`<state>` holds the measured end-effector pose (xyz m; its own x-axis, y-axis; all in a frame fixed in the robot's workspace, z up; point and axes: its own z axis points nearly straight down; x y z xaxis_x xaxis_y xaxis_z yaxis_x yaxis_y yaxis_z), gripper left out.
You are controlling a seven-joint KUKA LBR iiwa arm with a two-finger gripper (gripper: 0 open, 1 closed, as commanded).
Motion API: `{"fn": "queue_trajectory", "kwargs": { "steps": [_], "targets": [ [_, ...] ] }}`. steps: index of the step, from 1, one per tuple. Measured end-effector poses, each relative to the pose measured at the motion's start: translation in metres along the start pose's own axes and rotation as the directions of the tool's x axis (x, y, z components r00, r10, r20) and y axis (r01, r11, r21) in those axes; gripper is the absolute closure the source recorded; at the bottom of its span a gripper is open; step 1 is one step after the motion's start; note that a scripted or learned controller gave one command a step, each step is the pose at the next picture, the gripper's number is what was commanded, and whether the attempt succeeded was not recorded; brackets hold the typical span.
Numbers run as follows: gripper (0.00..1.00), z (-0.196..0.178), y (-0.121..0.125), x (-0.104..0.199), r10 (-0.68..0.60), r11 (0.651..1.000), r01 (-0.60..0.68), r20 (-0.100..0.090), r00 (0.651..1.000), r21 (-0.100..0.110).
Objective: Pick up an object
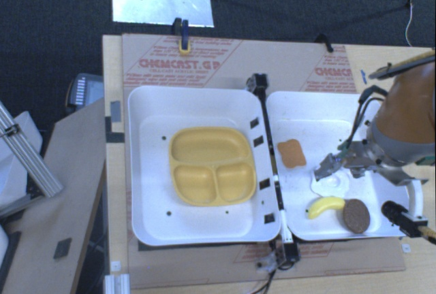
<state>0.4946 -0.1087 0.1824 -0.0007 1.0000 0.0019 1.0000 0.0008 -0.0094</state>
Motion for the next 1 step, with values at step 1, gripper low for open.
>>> {"fn": "queue_trajectory", "kwargs": {
  "steps": [1],
  "targets": [
    [0.00,-0.0042,0.0025,0.0000,-0.002,1.000,0.002,0.002,1.000,-0.009]
  ]
}}
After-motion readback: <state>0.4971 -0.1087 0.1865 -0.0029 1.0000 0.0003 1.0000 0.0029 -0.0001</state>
